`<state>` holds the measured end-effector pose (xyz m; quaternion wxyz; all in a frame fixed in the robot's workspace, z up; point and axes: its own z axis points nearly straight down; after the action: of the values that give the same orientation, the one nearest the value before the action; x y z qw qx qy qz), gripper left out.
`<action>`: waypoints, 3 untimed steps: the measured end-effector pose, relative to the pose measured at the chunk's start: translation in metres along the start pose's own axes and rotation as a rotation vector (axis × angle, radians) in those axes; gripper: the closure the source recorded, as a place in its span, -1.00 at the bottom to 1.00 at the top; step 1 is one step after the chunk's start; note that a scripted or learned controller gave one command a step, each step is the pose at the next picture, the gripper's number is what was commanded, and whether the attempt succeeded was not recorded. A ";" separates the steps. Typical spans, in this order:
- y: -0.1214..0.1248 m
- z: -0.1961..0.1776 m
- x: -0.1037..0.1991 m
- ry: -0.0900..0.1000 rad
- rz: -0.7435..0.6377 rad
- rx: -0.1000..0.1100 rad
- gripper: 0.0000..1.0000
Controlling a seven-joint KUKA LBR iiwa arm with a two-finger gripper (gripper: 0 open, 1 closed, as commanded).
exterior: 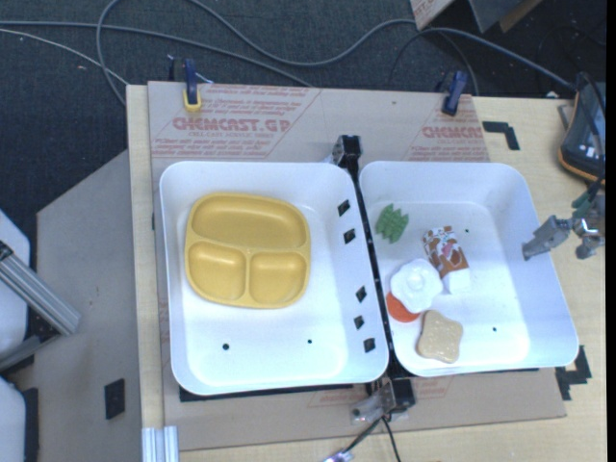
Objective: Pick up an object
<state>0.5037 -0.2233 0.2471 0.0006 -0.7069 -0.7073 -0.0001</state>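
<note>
Hand (pixel 561 238) sits at right bin's (pixel 539 287) right rim, holding nothing; finger spread: cannot tell. In that bin: green leaf toy (pixel 392 222), fried egg (pixel 417 284), toast slice (pixel 440 337). Yellow divided plate (pixel 247 249) in left bin (pixel 192 354).

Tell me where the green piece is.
The green piece lies in the right bin, near its upper left, beside the divider and above the white piece.

Tool (pixel 566 238) low at right — fingers indistinct
</note>
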 end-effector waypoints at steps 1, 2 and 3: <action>0.002 0.063 0.002 0.003 0.000 0.006 -1.00; 0.005 0.108 0.009 0.003 0.000 0.005 -1.00; 0.004 0.161 0.010 0.004 0.000 0.006 -1.00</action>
<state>0.5073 -0.2129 0.0863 0.0041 -0.7068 -0.7074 0.0005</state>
